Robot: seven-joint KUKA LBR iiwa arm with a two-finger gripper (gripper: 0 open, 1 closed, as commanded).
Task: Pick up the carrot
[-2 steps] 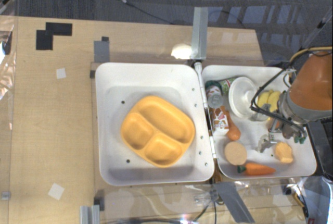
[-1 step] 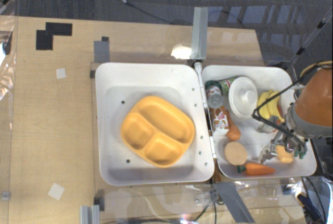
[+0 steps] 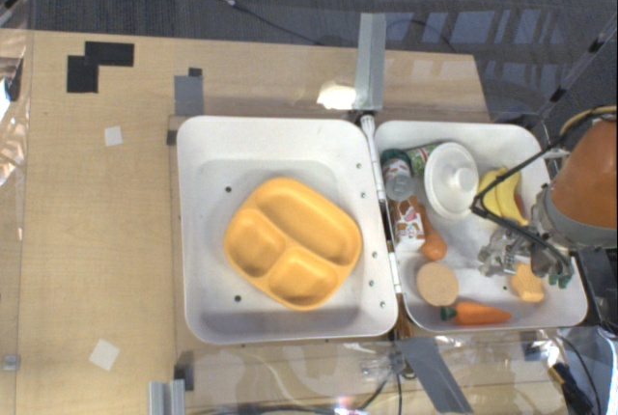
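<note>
While you look down on the wooden tabletop [image 3: 97, 239], the right bin [image 3: 570, 312] is your landmark. To its left, a second bin [image 3: 193, 307] carries a yellow divided plate [image 3: 293, 240]. At its right edge hovers the pincer [image 3: 507, 259], grip unclear. Along its near wall lies the carrot [image 3: 478, 314], untouched.

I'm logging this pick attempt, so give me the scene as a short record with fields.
target: carrot, lying flat at the near edge of the right bin
gripper: gripper over the right bin, above and apart from the carrot
near carrot: round tan disc
left bin: left bin holds a yellow divided plate
other items: white bowl, banana
</note>
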